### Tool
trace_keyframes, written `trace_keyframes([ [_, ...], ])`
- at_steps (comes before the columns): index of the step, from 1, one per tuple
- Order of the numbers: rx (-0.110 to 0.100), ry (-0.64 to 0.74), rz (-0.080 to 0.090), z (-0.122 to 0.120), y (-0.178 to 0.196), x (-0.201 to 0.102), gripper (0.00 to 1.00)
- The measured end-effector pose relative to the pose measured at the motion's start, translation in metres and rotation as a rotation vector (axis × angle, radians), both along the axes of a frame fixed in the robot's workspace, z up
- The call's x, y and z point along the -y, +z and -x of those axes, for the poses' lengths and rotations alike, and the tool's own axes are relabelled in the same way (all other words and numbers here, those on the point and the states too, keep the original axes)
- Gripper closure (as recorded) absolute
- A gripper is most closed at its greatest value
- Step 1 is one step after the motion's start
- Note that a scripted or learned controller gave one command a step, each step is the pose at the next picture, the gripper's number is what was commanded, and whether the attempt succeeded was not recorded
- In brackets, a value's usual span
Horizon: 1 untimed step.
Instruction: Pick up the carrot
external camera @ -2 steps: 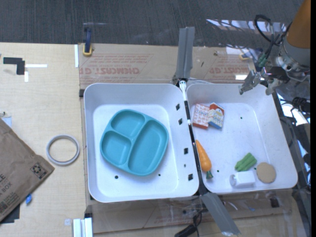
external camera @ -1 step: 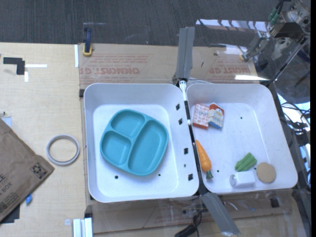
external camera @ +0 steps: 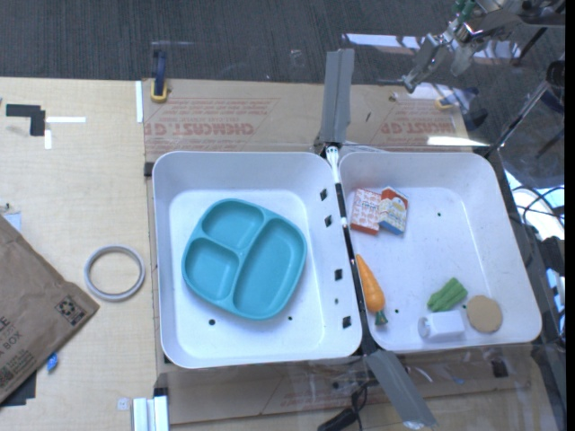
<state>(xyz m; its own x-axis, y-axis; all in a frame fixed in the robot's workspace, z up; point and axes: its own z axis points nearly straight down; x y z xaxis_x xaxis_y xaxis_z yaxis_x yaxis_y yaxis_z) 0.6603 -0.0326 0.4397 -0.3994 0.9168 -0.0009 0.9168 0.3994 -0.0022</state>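
- The carrot (external camera: 369, 282) sits by the right bin's (external camera: 503, 214) left wall, long axis running near-far, green stem end nearest.
- The gripper (external camera: 420, 70) hangs way up at the far right, partly cut off; can't tell how the jaws are set, too small and blurry.

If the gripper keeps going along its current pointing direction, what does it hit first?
The two-finger gripper sits high at the top right, pointing down-left. On that line it seems to meet the brown cardboard behind the right white bin, not the orange carrot by that bin's left wall. Depth is unclear.
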Motion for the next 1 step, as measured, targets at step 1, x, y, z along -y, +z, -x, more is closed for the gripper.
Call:
trace_keyframes([
  [1, -0.002, 0.422, -0.001, 0.0000, -0.0107, -0.0901, 0.00],
])
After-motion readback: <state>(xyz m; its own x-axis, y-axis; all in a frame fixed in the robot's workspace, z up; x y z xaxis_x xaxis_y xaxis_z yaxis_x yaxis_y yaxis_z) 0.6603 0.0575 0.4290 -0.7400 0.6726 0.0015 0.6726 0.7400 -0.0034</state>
